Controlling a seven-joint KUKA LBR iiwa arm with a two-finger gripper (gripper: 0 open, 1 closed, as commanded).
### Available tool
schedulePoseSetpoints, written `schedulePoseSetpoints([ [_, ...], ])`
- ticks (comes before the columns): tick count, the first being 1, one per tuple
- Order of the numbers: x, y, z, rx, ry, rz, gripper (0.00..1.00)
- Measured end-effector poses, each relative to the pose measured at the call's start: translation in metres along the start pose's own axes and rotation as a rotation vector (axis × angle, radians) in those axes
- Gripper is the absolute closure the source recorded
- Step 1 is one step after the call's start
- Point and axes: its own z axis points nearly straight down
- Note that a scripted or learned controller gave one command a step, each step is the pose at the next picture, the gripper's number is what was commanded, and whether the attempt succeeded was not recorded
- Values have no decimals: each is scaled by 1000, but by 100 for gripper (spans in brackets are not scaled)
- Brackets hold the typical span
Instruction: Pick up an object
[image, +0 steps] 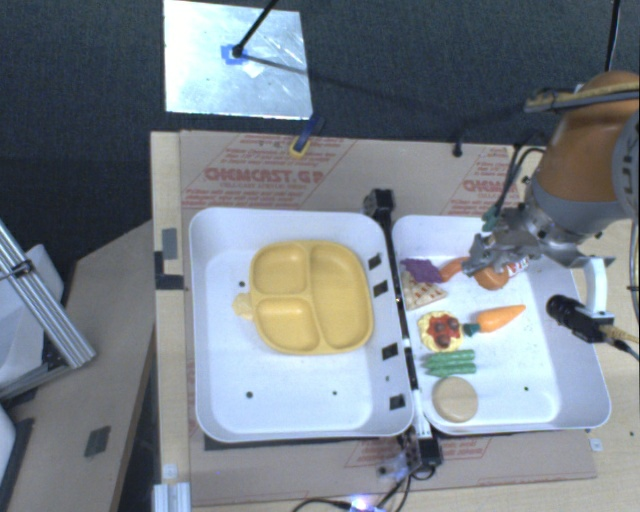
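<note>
My gripper (493, 256) hangs over the back of the right bin (572, 385). Directly beneath it, and partly hidden by it, is a round orange toy (492, 280) with a white and red patch beside it. A small orange piece (455, 268) pokes out to the gripper's left. In the same bin lie a purple toy (423, 269), a waffle (424, 293), a small pizza (441, 329), a carrot (497, 318), green beans (448, 362) and a tan bun (456, 398).
The left bin (215, 330) holds a yellow divided plate (305, 297). A black divider (392, 300) runs between the two bins. Bare white floor shows at the right bin's front right corner.
</note>
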Motion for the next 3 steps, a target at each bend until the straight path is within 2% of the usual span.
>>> schedulePoseSetpoints([
  [1,43,-31,14,3,0,0,100],
  [2,80,-52,17,2,0,1,100],
  [3,86,-41,8,-1,-1,2,100],
])
